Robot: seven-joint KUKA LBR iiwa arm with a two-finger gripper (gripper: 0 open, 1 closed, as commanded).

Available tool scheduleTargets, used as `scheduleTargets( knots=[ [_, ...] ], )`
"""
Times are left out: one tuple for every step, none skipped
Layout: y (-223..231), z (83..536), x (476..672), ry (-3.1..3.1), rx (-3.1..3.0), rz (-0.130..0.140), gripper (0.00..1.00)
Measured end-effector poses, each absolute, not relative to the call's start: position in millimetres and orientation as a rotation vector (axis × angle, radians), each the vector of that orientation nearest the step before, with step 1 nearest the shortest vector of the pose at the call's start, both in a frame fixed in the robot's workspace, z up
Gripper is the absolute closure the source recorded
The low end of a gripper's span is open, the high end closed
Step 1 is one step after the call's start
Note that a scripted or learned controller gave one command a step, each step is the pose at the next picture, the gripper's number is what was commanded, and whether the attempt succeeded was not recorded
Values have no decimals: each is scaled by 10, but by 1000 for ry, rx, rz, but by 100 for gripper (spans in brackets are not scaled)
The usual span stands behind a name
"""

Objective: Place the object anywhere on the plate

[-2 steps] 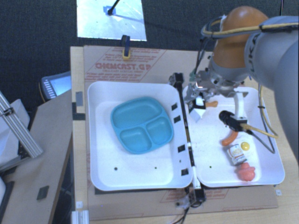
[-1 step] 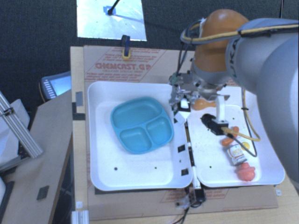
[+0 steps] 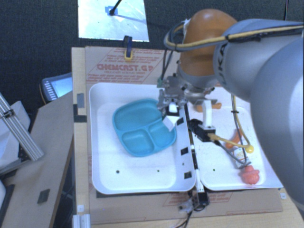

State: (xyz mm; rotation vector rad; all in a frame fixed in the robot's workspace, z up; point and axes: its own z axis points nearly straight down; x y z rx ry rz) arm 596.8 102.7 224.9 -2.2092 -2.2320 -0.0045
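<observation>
Gripper (image 3: 171, 110) at right edge of blue divided plate (image 3: 137, 132) (can't tell if it's holding anything); prob. placing step. Next: lower, release.

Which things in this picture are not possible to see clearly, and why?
1. Camera view: whether the gripper above the plate holds anything; its own body hides this.
2. Camera view: the right bin, its far right part covered by the arm.
3. Camera view: the pink thing in the right bin, too blurred to name.

place: robot lab | signs: grey arm (image 3: 266, 65), white bins (image 3: 137, 175)
</observation>
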Motion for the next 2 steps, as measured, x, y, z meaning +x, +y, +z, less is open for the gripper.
scheduleTargets(
  knots=[
    [1596,2342,5841,-2232,-2209,-3,100],
    [1558,2339,5849,-2226,-2217,-1,0]
  ],
)
